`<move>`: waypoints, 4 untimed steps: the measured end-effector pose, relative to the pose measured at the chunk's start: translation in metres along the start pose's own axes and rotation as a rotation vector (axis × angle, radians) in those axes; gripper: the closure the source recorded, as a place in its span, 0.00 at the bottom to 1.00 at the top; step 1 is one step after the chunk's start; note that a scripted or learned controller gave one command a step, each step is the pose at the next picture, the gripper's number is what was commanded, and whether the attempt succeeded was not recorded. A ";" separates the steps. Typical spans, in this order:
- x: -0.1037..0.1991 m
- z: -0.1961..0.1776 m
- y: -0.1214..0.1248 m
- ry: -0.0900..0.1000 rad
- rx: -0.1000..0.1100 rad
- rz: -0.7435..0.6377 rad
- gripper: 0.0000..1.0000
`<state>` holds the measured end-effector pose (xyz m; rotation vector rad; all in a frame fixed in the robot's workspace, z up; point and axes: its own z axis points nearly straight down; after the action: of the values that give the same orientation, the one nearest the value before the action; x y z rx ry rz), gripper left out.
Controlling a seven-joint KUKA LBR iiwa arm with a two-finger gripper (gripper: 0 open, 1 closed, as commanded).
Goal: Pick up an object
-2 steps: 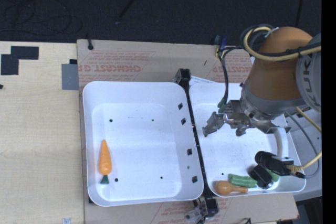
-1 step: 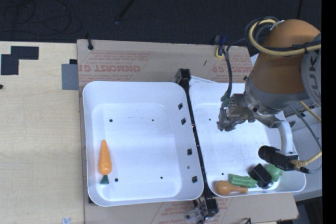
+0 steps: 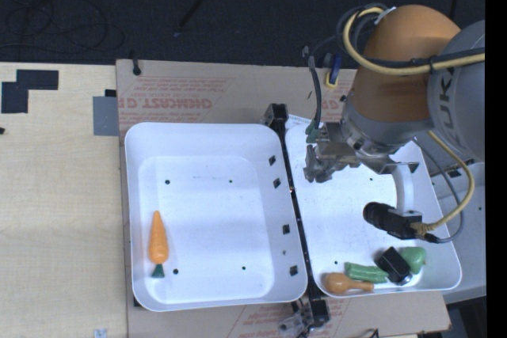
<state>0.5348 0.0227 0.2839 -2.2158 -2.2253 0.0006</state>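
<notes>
Toys lie bunched in the near right corner of the right bin [image 3: 444, 202]: a green pod [image 3: 364, 272], a small orange gourd [image 3: 345, 283], a black block [image 3: 393, 264] and a pale green lump [image 3: 414, 256], all touching or just beside one another. The pod's long axis runs roughly left to right along the bin's near wall; the gourd lies likewise, its thin stem pointing right. A carrot [image 3: 158, 237] lies alone in the left bin [image 3: 198, 140], long axis running away from the camera, leaf end nearest.

The gripper [image 3: 317, 170] hangs over the far left part of the right bin, well apart from the pile; whether its fingers are spread or closed I cannot tell.

Likely trouble: with the pieces crowded against the wall, a descent could catch two at once, or nudge one aside and close on nothing.
</notes>
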 end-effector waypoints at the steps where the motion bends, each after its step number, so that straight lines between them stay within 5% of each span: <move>1: 0.053 -0.018 -0.007 0.000 0.000 -0.001 1.00; 2: 0.148 -0.064 0.004 0.002 -0.003 -0.006 1.00; 3: 0.184 -0.177 0.028 0.003 -0.011 -0.001 1.00; 4: 0.222 -0.213 0.048 0.000 -0.002 0.002 1.00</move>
<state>0.5824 0.2444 0.4971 -2.2191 -2.2243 -0.0011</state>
